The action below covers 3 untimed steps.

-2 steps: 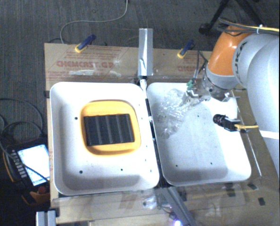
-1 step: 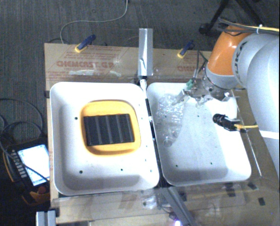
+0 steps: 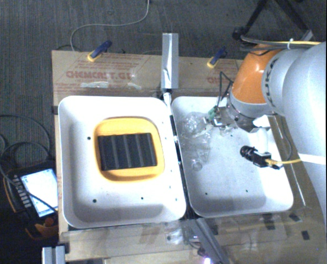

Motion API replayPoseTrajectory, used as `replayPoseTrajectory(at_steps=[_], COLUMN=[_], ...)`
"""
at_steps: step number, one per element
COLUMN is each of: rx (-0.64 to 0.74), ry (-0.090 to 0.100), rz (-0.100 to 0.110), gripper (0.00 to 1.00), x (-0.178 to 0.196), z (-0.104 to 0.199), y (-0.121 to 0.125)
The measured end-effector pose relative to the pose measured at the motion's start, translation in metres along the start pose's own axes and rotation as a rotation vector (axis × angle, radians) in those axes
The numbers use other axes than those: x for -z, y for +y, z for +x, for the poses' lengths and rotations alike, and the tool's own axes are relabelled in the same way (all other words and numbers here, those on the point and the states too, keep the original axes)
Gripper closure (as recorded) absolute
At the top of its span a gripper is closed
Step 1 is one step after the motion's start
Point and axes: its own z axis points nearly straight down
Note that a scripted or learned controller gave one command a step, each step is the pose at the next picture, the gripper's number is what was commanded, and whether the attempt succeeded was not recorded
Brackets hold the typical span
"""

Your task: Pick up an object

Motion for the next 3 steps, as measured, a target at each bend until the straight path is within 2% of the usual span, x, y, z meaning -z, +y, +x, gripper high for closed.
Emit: replayPoseTrajectory(at_steps=[1,2,3], rx=[0.181,0.181,0.220], ry=[0.000,0.001,0.002], rz=[0.008,0.008,0.008], gripper=[0.00,1.00,1.00], x=[0.000,0.012,0.094], z=[0.009,0.009,0.078], y=[0.032,0.033,0.051])
